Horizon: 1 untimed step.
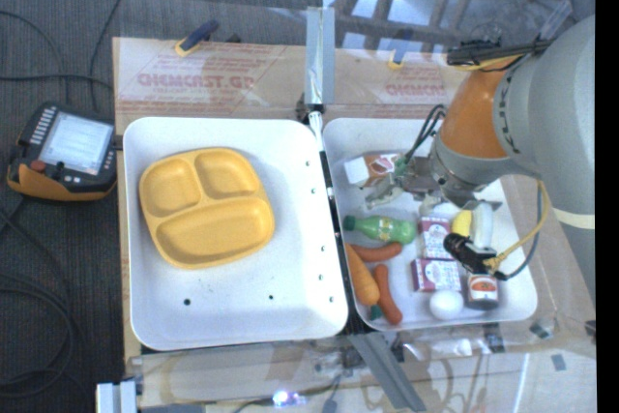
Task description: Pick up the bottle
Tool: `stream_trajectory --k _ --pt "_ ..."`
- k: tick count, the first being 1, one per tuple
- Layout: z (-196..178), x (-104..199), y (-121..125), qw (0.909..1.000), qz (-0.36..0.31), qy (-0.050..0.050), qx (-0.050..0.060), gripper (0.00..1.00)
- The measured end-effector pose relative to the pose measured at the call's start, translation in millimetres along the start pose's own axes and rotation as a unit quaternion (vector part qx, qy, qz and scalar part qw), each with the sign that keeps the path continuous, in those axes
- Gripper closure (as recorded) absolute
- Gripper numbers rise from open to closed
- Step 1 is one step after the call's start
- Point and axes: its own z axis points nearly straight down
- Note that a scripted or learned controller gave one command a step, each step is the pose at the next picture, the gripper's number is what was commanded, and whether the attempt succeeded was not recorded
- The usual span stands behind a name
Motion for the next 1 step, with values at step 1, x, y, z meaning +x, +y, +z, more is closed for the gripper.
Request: stream_trajectory --k 1 --pt "6.5 5.4 -50.6 0.9979 -0.064 -0.002 -0.004 0.0"
